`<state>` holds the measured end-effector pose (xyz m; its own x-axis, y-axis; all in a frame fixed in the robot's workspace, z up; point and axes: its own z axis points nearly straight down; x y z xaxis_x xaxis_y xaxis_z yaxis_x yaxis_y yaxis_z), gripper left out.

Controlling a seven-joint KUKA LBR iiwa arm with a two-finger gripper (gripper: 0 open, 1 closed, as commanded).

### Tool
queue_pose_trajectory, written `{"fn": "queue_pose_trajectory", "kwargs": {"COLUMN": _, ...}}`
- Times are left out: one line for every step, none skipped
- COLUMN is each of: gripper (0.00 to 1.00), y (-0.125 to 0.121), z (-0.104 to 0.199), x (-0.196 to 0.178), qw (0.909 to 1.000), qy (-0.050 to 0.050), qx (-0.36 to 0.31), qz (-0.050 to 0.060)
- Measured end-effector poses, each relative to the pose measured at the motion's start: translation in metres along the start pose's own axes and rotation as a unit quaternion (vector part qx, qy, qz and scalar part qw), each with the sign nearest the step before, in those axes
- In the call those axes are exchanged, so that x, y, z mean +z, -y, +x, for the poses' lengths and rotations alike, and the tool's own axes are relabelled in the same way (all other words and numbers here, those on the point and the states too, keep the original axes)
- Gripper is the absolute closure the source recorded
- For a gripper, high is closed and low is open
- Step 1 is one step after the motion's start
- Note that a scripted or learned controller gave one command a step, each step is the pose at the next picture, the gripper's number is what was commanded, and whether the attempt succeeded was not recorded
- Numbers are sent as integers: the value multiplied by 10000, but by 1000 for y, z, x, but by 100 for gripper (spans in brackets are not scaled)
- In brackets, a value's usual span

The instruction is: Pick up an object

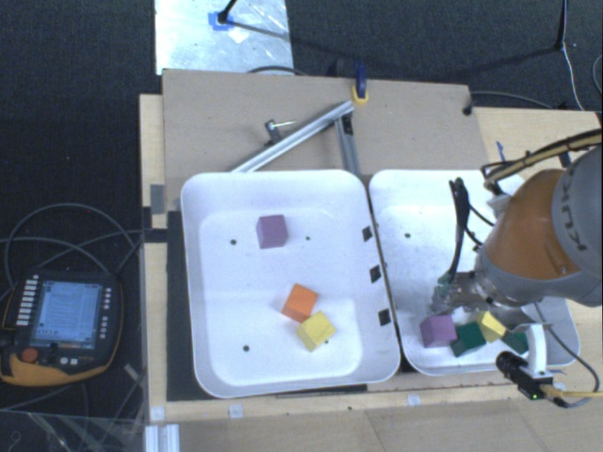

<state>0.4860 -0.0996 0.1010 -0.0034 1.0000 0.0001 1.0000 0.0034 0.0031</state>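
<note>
Dark carpet (75, 83) around wooden bench (415, 111)

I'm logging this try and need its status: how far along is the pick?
Done: the arm has reached the right bin, and the gripper sits just above the purple block. In hand: nothing visibly held. Left: grasp and lift; that block, the green block and the yellow block lie in the bin.

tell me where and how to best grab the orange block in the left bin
Probably from straight above, fingers closing on the orange block's two free side faces, upper left and lower left. It lies flat, turned diamond-wise to the left bin, and the yellow block sits against its lower right corner, so avoid that side.
</note>
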Motion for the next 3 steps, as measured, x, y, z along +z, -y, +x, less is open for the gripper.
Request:
{"fn": "queue_pose_trajectory", "kwargs": {"gripper": 100, "y": -5, "z": -7, "x": -46, "qw": 10000, "qy": 10, "qx": -2, "qz": -18}}
{"fn": "queue_pose_trajectory", "kwargs": {"gripper": 100, "y": -5, "z": 3, "x": -98, "qw": 10000, "qy": 6, "qx": -12, "qz": -24}}
{"fn": "queue_pose_trajectory", "kwargs": {"gripper": 100, "y": -8, "z": 3, "x": -146, "qw": 10000, "qy": 9, "qx": -10, "qz": -25}}
